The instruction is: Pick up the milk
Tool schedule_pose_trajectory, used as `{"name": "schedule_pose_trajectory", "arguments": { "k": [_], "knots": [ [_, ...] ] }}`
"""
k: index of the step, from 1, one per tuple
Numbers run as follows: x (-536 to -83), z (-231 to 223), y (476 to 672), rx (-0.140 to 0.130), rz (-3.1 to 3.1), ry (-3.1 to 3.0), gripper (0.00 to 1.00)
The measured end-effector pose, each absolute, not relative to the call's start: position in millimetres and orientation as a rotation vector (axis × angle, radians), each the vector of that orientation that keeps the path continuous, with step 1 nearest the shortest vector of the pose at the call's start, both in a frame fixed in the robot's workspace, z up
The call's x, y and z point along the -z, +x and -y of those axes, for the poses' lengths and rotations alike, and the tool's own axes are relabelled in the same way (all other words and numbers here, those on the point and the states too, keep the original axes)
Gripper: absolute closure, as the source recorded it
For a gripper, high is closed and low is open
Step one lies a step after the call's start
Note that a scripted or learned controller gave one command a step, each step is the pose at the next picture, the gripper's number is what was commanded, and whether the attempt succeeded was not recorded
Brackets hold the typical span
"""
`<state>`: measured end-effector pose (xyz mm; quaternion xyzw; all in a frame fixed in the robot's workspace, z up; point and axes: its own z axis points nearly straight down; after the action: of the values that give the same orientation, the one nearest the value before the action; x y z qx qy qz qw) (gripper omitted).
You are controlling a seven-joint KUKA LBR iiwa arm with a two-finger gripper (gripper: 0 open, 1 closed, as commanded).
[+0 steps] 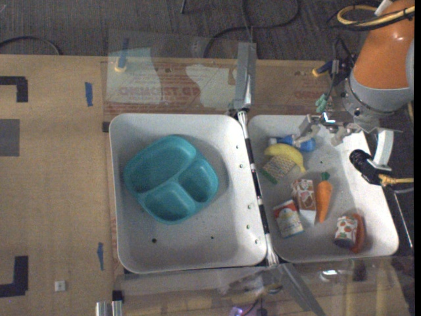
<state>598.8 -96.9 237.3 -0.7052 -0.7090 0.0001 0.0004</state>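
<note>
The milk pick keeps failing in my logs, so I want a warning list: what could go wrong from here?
1. The hand sits at the right bin's far edge, well away from the milk carton.
2. The carton lies close beside another small carton and the carrot, so a grasp may catch those instead.
3. The banana lies between hand and carton and could be knocked.

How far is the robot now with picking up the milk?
Nothing looks done yet: the milk carton lies in the right bin, near its front left. In hand: the hand hangs over the bin's far side, near the banana. Left: reaching the carton, grasping, lifting.
</note>
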Motion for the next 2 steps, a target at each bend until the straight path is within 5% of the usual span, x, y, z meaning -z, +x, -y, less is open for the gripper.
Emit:
{"name": "schedule_pose_trajectory", "arguments": {
  "k": [1, 2],
  "knots": [
    [-112.4, 100.8, 535.8, -0.001, 2.197, -2.244, 0.00],
    [-88.6, 100.3, 536.0, 0.005, 2.282, -2.164, 0.00]
  ]
}}
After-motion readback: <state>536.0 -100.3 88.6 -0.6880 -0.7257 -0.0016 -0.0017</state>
